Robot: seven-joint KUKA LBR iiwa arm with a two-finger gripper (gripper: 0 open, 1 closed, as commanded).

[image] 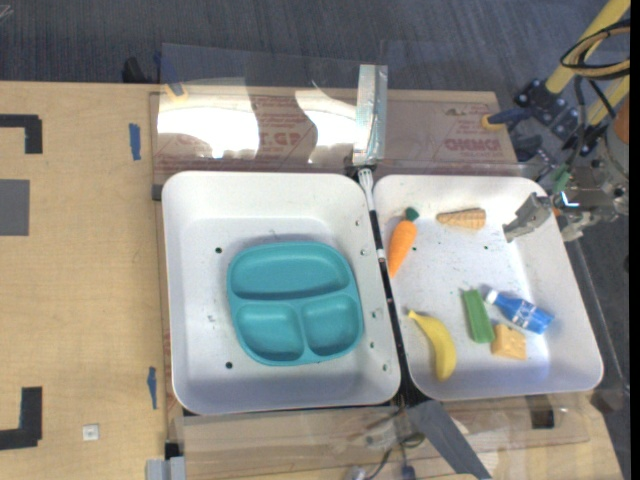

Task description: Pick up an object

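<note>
The right bin [560, 368] holds several small items. An orange carrot [399, 245] with a green top lies by the bin's left wall. A tan corn piece [462, 218] lies near the back. Toward the front are a yellow banana [437, 342], a green block [477, 315], a blue and white tube [518, 311] and an orange cracker [509, 343]. My gripper [547, 224] hangs over the bin's right back corner, open, with nothing between its fingers. It is to the right of the corn piece and above the tube.
The left bin [190, 358] holds a teal divided plate [293, 301]. A clear plastic sheet and a metal bracket [370, 113] stand behind the bins. Cables and arm hardware [575, 98] crowd the right back. Cardboard [70, 268] covers the bench to the left.
</note>
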